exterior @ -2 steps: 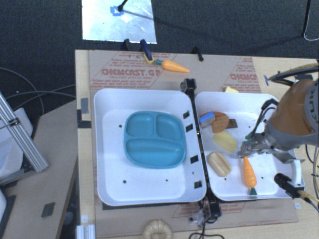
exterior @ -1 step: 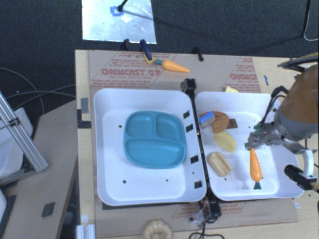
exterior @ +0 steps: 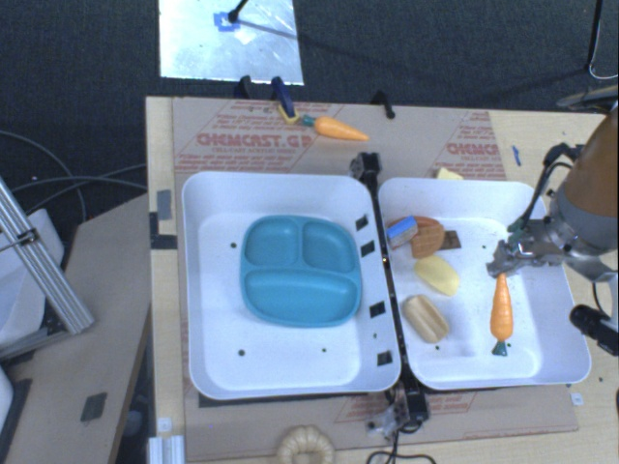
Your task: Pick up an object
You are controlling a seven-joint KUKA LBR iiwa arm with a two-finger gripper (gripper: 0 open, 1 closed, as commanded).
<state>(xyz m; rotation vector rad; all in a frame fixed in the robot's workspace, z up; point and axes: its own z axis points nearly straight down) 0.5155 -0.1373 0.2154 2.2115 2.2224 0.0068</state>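
In the right bin [exterior: 551, 356] lie an orange carrot [exterior: 501, 309] with a green tip, a pale yellow piece [exterior: 437, 275], a tan bread roll [exterior: 426, 318], and a brown piece [exterior: 427, 238] beside a small blue and orange block [exterior: 401, 228]. My gripper [exterior: 507, 258] reaches in from the right and sits low over the bin, just above the carrot's upper end. Nothing shows held in it. The arm's orange band [exterior: 592, 177] hangs over the bin's right side.
The left bin [exterior: 208, 356] holds a blue divided plate [exterior: 298, 269]. A second carrot [exterior: 335, 129] lies on the cardboard behind the bins, with a yellow scrap [exterior: 448, 173] near the right bin's back rim. A beige ring [exterior: 308, 445] sits at the front edge.
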